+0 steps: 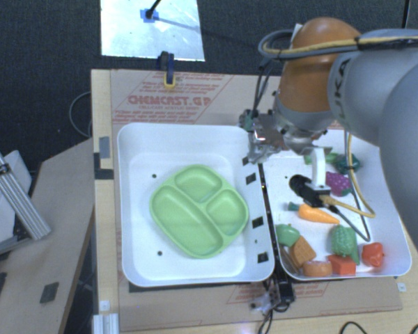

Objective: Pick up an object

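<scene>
our arm point(313, 68) hangs over the far end of the bin point(391, 221) holding the carrot point(319, 215); the green plate point(198, 211) lies in the other bin point(139, 152); we cannot tell whether the jaws are spread.

We note two bins side by side: left bin point(143, 158) centre-left of frame, right bin point(390, 228) centre-right. Divided plate point(198, 211) in left bin, near its middle. In right bin we find carrot point(319, 215) mid-bin, grape bunch point(338, 182) just behind it, round fruit point(373, 254) lower right, block point(343, 264) left of fruit by front wall. Gripper point(259, 148) over divide between bins, toward rear.
</scene>
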`<state>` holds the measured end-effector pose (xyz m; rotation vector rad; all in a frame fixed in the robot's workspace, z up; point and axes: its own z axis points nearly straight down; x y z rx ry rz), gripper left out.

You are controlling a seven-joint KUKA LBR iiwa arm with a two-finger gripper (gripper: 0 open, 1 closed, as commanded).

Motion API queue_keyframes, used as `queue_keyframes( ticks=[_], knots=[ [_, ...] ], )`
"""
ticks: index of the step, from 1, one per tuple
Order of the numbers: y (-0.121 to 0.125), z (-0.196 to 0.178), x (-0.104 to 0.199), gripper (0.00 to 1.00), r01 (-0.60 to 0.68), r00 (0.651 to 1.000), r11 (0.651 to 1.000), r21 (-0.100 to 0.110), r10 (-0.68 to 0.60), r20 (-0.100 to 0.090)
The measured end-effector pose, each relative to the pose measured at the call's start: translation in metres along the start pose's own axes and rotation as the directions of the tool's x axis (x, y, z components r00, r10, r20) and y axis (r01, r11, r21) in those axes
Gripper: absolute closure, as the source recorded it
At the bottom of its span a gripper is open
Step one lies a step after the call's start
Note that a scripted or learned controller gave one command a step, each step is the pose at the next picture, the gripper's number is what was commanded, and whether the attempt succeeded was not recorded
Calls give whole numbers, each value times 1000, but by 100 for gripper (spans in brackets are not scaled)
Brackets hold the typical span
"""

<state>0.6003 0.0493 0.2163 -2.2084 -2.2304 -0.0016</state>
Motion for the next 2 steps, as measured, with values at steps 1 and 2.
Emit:
queue_keyframes(
  ticks=[1, 2],
  knots=[
    [4, -3, -16, 100, -9, 1000, 1000, -3, 9, 2],
    [5, 0, -1, 100, -4, 1000, 1000, -2, 4, 2]
  ],
)
